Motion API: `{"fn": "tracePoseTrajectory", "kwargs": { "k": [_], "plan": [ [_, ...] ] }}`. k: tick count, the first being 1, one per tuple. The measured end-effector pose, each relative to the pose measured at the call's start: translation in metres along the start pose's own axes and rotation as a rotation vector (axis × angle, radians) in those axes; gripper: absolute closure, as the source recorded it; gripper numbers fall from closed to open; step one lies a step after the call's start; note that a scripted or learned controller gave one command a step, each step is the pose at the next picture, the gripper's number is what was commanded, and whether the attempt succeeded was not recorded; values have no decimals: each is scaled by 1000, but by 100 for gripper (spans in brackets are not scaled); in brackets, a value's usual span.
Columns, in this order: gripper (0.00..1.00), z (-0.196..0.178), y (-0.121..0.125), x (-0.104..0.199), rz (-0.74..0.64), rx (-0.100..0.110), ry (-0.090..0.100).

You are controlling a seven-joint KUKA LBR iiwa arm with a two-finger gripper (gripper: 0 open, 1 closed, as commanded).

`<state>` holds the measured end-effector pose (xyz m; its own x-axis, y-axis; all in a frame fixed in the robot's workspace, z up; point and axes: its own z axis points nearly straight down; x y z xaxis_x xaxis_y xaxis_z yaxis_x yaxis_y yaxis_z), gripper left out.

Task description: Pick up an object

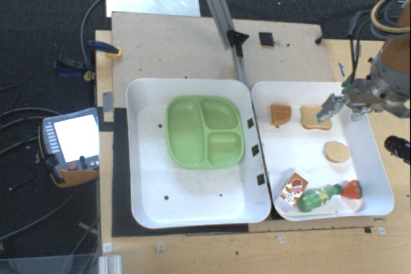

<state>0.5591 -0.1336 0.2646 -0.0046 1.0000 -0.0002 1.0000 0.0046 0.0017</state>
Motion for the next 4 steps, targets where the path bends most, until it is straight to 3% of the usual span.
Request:
{"fn": "tracePoseTrajectory", "kwargs": {
  "k": [3,4],
  "plan": [
    [0,175,-1,6,4,5,1],
    [100,161,1,5,4,-2,0]
  ]
}}
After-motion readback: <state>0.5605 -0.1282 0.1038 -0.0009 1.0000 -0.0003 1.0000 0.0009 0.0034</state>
